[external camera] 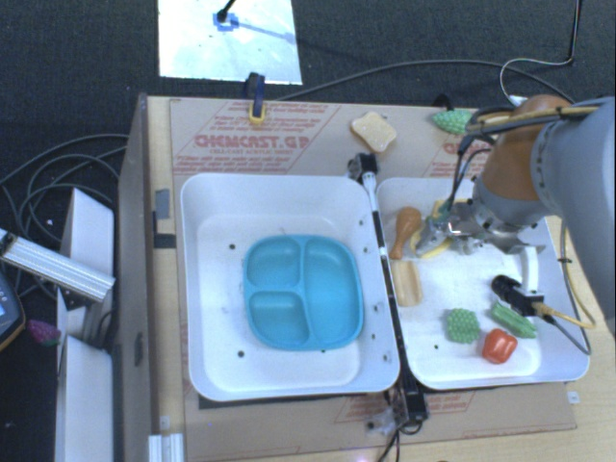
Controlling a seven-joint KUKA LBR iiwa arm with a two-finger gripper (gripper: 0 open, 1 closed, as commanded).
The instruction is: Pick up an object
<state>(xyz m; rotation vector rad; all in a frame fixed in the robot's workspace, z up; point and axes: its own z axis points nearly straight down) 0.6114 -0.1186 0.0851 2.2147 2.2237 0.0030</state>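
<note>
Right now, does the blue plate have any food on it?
No, it is empty. The blue plate lies flat in the left bin, and all three of its sections show bare blue.

Even, cool overhead light fills the scene, bright enough to wash out the two white bins [289,200]. A pale sheet [229,27] at twelve o'clock glares almost blank. Shadows are soft and short. The dark floor [58,46] at ten o'clock looks grainy, and detail everywhere is slightly soft.

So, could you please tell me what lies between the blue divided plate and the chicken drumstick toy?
In the camera view, the adjoining white bin walls run between the blue divided plate and the brown chicken drumstick toy; otherwise that stretch is bare bin floor.
</note>
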